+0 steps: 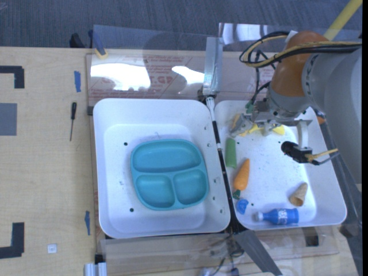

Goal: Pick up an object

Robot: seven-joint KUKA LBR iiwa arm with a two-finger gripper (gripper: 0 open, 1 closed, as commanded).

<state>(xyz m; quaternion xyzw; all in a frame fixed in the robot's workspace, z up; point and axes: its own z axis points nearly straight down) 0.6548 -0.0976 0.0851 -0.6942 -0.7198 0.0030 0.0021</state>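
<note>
The gripper [260, 121] is lowered over a yellow item [253, 130] at the far end of the right bin [330, 203], beyond the carrot [242, 175], apparently for a pick; its grip cannot be told.

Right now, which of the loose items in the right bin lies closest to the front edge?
The blue bottle, on its side along the right bin's front wall. The orange carrot, the green piece and the tan cone all sit farther back.
</note>
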